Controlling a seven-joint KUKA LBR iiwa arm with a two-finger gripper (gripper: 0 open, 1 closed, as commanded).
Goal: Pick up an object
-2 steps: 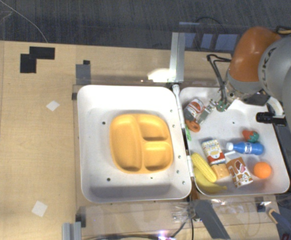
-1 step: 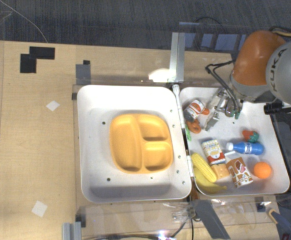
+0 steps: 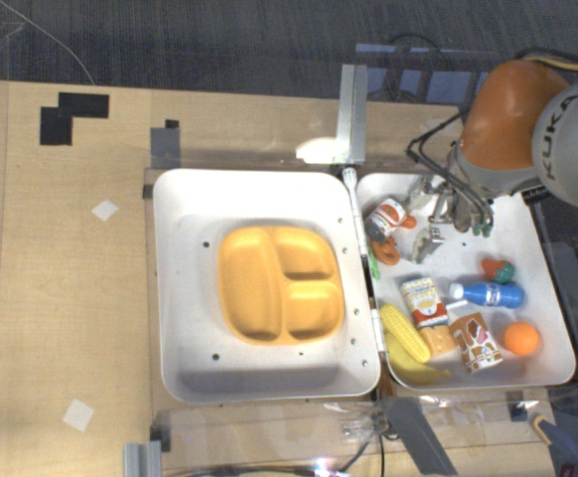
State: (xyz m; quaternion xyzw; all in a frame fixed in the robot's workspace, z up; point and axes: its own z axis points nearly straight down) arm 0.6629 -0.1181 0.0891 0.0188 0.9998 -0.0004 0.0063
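**Gripper hovers over the right bin**

The gripper (image 3: 430, 229) hangs with its fingers apart, clamped on nothing. Just to its left lies a small can (image 3: 387, 217). Below it sit a carton (image 3: 423, 300), a blue bottle (image 3: 490, 294) and an orange (image 3: 520, 339).

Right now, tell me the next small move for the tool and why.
Probably lower the tool a little toward the red-and-white can just to its left in the right bin. It hangs over the bin's upper part with nothing seen between its fingers, and that can looks like the nearest object, set apart from the crowded items lower down.
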